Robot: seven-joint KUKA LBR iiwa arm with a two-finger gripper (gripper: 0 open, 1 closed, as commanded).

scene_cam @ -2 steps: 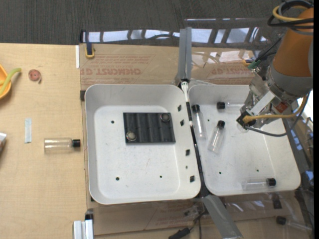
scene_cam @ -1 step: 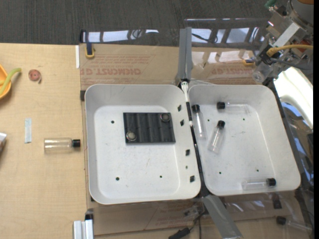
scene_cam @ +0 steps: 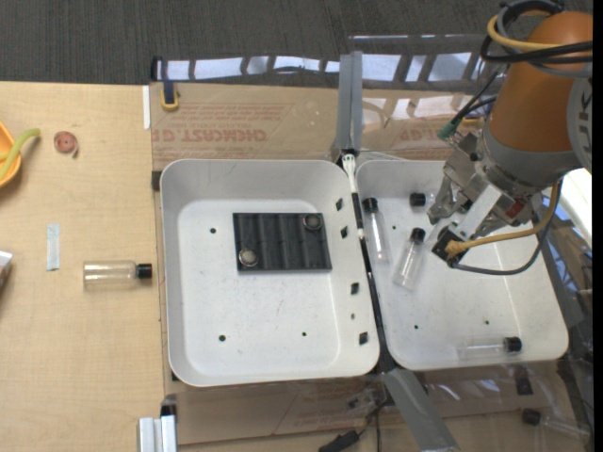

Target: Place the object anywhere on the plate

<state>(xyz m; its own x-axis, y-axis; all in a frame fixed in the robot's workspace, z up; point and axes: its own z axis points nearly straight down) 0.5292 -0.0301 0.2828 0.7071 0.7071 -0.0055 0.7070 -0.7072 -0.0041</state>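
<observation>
A black ribbed plate (scene_cam: 283, 241) lies flat in the left bin (scene_cam: 188, 328). Two small round pieces rest on it, one at its far right corner (scene_cam: 312, 221) and one at its near left corner (scene_cam: 248, 257). My gripper (scene_cam: 441, 207) hangs over the far part of the right bin (scene_cam: 528, 309), just right of a clear vial with a black cap (scene_cam: 409, 257). A second clear vial (scene_cam: 374, 232) lies along that bin's left wall. A third vial (scene_cam: 490, 348) lies near its front edge. A small black cap (scene_cam: 416, 199) sits close to the gripper's left.
On the wooden bench left of the bins lie another clear vial (scene_cam: 113, 272), a small red disc (scene_cam: 64, 141), a pale strip (scene_cam: 53, 248) and an orange and yellow thing (scene_cam: 9, 153) at the edge. A metal rail (scene_cam: 350, 102) stands behind the bins.
</observation>
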